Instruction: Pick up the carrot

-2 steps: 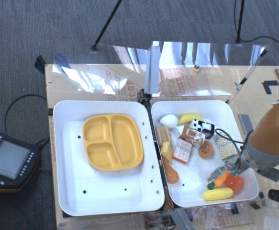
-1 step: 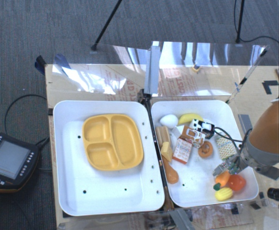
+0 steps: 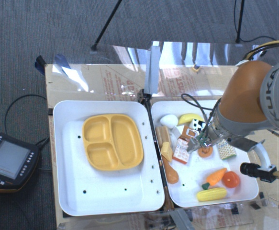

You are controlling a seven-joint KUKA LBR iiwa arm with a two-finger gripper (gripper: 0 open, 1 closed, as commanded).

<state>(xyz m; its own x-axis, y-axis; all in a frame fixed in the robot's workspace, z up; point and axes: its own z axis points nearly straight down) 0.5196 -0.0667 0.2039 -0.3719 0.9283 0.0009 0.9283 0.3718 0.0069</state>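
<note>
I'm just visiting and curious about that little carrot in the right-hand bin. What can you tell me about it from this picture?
The carrot is a small toy, plastic by its look, with an orange body and a green leafy end. It lies flat and slanted on the floor of the right bin, green end lower left, near the front right corner. A red tomato sits against its right side and a yellow corn cob lies just in front. The gripper is apart from it, farther back.
</note>
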